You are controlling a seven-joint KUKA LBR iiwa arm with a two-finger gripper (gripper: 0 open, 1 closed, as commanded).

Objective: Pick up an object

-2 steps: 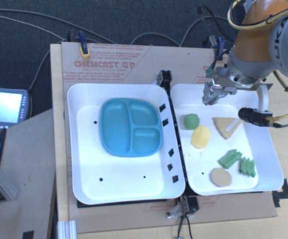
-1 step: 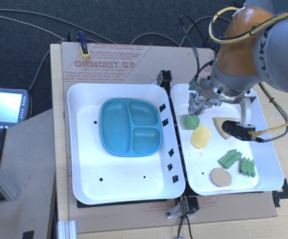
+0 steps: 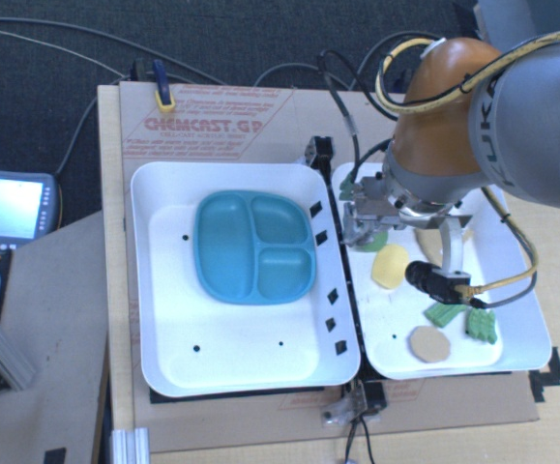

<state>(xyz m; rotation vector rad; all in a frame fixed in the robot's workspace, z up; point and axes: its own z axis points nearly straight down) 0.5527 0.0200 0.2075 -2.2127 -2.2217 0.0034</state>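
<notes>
My gripper point(image 3: 362, 222) hangs low over the near-left part of the right bin point(image 3: 512, 356), under the orange wrist band. Its fingers are hidden by its own body. A yellow rounded piece point(image 3: 389, 266) lies just right of and below the gripper. A tan oval piece point(image 3: 429, 344) rests near the bin's front. Two green leafy pieces point(image 3: 463, 319) lie to the right of it. A bit of green point(image 3: 368, 241) shows right at the gripper's lower edge.
The left bin point(image 3: 154, 259) holds a blue three-compartment plate point(image 3: 255, 246). A black divider with white marks point(image 3: 330, 259) runs between the bins. A black cable fitting with a yellow hose point(image 3: 439, 280) crosses the right bin. Cardboard lies under both bins.
</notes>
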